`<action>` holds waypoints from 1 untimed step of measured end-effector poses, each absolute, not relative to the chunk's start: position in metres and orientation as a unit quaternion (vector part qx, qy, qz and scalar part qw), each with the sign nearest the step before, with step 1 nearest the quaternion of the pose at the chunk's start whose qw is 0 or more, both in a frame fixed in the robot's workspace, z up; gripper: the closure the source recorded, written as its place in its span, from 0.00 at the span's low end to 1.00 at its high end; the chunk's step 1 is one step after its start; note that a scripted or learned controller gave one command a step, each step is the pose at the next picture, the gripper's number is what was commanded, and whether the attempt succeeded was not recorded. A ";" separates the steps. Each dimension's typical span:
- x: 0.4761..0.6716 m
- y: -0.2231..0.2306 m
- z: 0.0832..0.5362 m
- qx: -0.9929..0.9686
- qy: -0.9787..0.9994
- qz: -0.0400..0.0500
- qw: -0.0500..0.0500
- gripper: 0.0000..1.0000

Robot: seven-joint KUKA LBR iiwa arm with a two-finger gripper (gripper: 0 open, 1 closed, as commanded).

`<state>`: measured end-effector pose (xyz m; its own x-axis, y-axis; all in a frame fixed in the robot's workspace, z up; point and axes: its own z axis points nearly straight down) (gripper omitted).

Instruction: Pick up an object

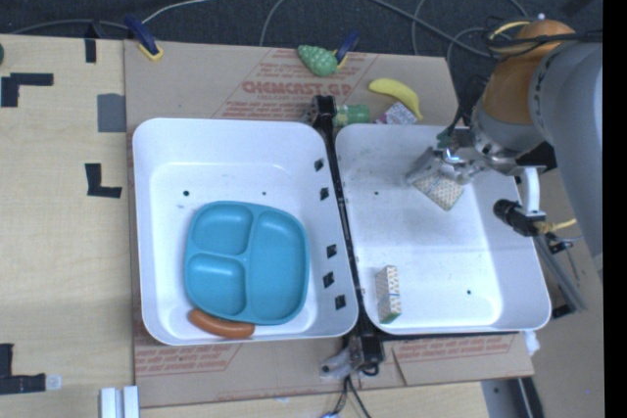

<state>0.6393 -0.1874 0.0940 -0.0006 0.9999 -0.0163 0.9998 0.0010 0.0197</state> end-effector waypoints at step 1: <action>0.637 -0.153 0.094 0.707 0.707 0.002 0.012 0.00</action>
